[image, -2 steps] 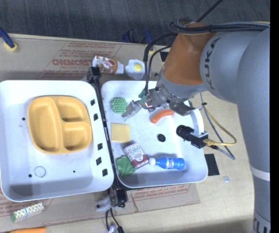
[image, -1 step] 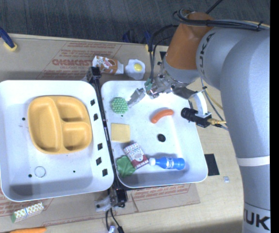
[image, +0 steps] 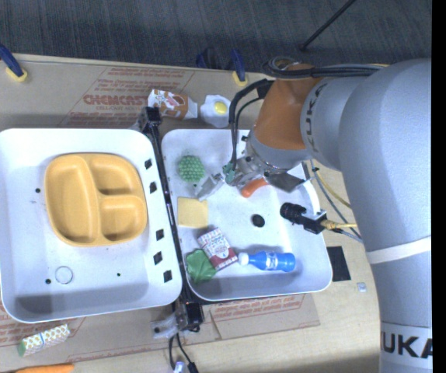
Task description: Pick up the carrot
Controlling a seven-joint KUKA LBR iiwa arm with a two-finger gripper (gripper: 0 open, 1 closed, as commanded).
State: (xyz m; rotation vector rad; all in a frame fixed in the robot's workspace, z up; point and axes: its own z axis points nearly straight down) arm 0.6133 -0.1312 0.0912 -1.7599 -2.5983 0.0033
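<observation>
The carrot (image: 253, 186) is a small orange piece lying in the upper middle of the right white bin (image: 316, 274). My gripper (image: 248, 182) hangs low right over it, below the arm's orange band. Its fingers are spread, one grey fingertip (image: 212, 183) to the left of the carrot and a darker one to the right. The gripper is open, and the carrot lies on the bin floor between the two fingers. The wrist hides the carrot's upper end.
In the right bin lie a green bumpy ball (image: 190, 167), a yellow block (image: 193, 211), a red-and-white packet (image: 217, 247), a green item (image: 200, 265), a blue bottle (image: 271, 261) and a black disc (image: 258, 221). The left bin (image: 13, 231) holds a yellow divided plate (image: 95, 196).
</observation>
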